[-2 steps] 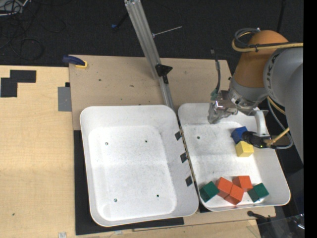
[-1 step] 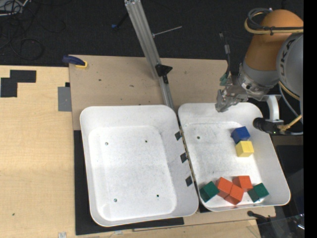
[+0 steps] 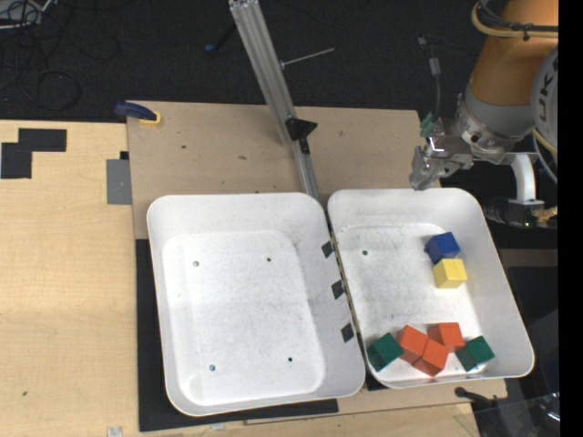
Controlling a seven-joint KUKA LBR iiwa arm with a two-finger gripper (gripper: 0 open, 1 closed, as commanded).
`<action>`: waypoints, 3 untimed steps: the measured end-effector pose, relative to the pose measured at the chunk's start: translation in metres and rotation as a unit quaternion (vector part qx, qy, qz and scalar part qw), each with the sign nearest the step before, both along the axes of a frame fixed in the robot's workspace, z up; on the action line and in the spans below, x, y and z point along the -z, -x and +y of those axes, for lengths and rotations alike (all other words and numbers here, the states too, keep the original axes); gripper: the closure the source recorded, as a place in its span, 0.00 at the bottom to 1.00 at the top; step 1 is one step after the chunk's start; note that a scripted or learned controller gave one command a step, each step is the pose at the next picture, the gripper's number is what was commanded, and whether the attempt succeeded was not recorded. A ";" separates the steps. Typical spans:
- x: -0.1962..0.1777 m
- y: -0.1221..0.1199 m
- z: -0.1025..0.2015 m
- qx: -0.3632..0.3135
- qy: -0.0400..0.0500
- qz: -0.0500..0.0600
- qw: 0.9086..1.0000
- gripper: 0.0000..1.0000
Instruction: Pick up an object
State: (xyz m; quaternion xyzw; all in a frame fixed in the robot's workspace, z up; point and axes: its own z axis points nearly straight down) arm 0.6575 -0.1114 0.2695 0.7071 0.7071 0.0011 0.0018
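Gripper (image 3: pixel 426 173) above right bin's (image 3: pixel 496 244) far rim, grip state unreadable; arm lettering cropped, perhaps "U". Blocks (image 3: pixel 430 346) crowd near edge.

My arm (image 3: pixel 510 53) comes in from the right at the top of the frame, the orange band broad and bright above my grey wrist (image 3: pixel 487 130). From there I bend downward and leftward, ending in my gripper (image 3: pixel 424 173), which hangs small and dark at the far end. Its metal body is pointed down at a slight tilt. A thin cable runs up behind it. My 2 fingers are too small and shadowed here for me to tell how they stand
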 end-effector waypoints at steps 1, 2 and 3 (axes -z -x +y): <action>0.019 0.009 0.048 -0.002 -0.001 0.004 1.000 1.00; 0.034 0.022 0.104 -0.002 -0.002 0.005 1.000 1.00; 0.040 0.043 0.163 -0.002 -0.002 0.005 1.000 1.00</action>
